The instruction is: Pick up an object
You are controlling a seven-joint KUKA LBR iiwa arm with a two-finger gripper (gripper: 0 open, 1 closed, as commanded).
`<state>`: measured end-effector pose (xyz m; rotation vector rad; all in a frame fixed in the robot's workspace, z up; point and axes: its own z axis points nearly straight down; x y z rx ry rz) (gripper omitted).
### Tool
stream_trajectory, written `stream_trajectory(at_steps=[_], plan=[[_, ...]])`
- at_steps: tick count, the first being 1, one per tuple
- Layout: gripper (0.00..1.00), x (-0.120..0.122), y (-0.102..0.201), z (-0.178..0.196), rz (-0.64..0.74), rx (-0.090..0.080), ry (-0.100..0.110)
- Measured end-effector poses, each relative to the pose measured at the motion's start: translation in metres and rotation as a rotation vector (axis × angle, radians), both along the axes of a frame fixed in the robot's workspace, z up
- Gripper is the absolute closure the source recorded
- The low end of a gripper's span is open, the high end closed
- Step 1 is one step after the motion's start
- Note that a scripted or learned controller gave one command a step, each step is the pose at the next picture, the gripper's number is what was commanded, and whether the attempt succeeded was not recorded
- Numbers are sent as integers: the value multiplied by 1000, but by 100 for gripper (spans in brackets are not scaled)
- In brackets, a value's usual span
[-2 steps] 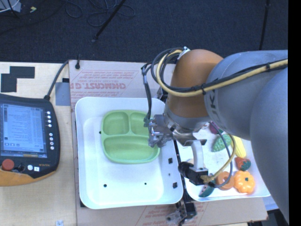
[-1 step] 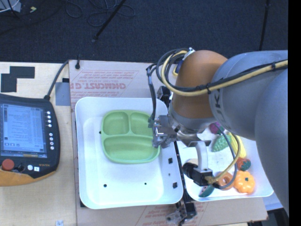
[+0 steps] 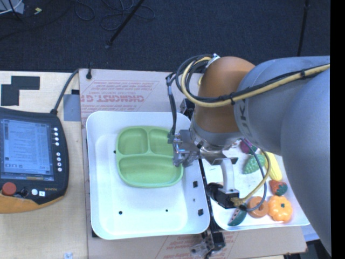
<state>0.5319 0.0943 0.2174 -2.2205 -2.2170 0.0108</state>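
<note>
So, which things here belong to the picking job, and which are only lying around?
Job:
- orange plastic pumpkin
- yellow plastic corn cob
- green leafy toy
- right white bin

Lying around:
- green divided plastic plate
- left white bin
- grey control tablet

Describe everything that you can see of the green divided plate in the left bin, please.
The green plate is pale green, looks like smooth plastic, and has rounded corners. Raised ridges split it into three compartments: two small ones at the far side and one large one nearer the camera. It lies flat on the floor of the left white bin, towards that bin's right wall. The arm's wrist hardware hides its right edge, so whether anything touches it there cannot be told.
</note>
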Motion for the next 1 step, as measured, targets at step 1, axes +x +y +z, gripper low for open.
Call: stream_trajectory(at_steps=[1], plan=[[100, 3, 8, 9, 4, 2, -2]])
